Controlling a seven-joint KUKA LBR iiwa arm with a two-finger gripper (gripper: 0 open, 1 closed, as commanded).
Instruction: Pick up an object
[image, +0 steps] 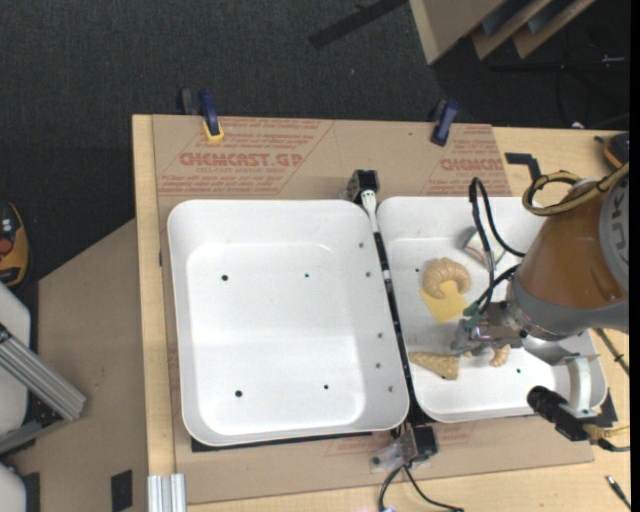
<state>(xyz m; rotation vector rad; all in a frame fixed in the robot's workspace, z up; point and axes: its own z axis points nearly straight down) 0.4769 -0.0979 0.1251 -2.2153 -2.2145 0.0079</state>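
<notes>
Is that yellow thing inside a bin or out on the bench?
Inside. The yellow thing lies on the floor of the right bin, touching a tan croissant-shaped piece, left of the gripper.

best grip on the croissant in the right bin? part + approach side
Judgement only: take the croissant across its thick middle hump, coming straight down from above. It lies flat on the floor of the right bin, curved, with its ends tapering, so the middle looks the fullest part. The yellow piece touches its near side, so set the claw left-right across the hump, not front-back.

Croissant (445, 272), yellow block (444, 303), tan wedge (437, 364) in right bin (430, 400).
</notes>
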